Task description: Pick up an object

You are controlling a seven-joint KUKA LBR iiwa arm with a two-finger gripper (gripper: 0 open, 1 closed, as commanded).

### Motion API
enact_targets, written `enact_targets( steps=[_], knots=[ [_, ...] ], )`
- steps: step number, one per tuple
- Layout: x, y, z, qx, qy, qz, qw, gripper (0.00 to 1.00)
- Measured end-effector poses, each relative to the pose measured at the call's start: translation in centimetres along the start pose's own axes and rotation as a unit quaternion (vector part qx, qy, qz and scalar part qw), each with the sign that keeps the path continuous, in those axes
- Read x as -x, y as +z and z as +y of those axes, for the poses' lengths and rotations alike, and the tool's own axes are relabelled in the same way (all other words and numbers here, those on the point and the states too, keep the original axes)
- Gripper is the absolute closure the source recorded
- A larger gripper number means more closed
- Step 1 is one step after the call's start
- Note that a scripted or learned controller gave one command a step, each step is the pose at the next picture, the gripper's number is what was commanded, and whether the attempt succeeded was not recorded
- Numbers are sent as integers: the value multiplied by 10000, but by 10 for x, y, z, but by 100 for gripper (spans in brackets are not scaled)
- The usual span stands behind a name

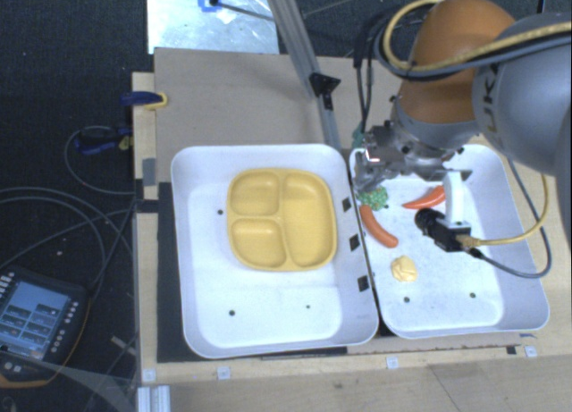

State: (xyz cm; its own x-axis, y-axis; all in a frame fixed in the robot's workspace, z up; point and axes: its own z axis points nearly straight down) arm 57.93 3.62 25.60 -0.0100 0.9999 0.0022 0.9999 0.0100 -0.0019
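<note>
**Claw low by the bin wall, greens beneath**

Claw [369, 172] of mine hangs at the near-left corner of the right bin [500, 312], hard by the wall it shares with the left bin [206, 312]. How wide it stands I cannot tell; my own wrist hides that. Just below it lies a green sprig [373, 197], touching or nearly so. Beyond that runs an orange sausage [379, 226], a red pepper [424, 197] lies to the side, and a yellow lump [404, 268] sits farther off. A yellow tray [280, 220] rests across the wall.

My worry: the sprig is small and soft, so it may slip out. So close to the wall, I could strike the rim, or nudge the sausage and catch nothing.
</note>
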Motion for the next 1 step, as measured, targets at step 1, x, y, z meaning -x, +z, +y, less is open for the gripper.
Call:
enact_targets(
  steps=[1],
  knots=[
    [-37, 21, -31, -9, 3, -4, 10000, 100]
  ],
)
